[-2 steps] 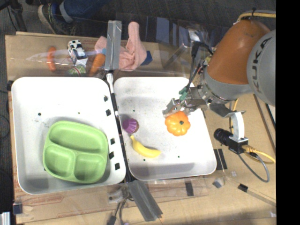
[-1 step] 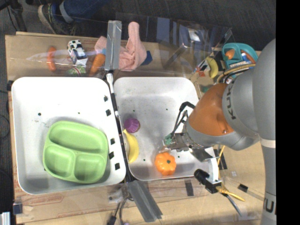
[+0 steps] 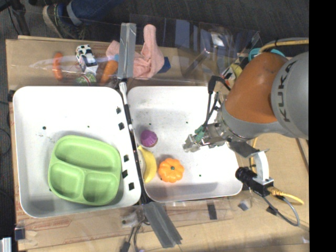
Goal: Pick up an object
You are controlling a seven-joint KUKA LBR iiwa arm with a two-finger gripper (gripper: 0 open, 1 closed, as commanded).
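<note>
White plastic formed both shallow bins on the wooden bench. Left bin (image 3: 31,109): held one green divided tray (image 3: 84,169), three compartments, lying flat toward the near wall and tilted a little in plan. Behind that bin, on the bench top: a clear bag (image 3: 58,64) with an orange piece, a small black-and-white toy (image 3: 84,56) and an orange carrot-like item (image 3: 109,70), all close together. A pink cloth (image 3: 147,51) was draped just behind the divider between the bins.

Right bin (image 3: 168,101): three objects grouped at its near-left corner. A purple, ribbed, roundish item (image 3: 149,138) sat near the left wall. A yellow banana (image 3: 148,164) lay against the left wall just below it. An orange toy pumpkin (image 3: 171,170) sat touching or almost touching the banana's right side.

Gripper (image 3: 191,143): positioned over the middle of the right bin's floor, pointing left, well apart from the pumpkin and from the purple item. Nothing was visible between the fingers; whether they stood apart or together could not be told at this resolution, the tip being small and blurred. Arm (image 3: 262,96): grey with an orange band, entering from the right over the bin's right wall.
</note>
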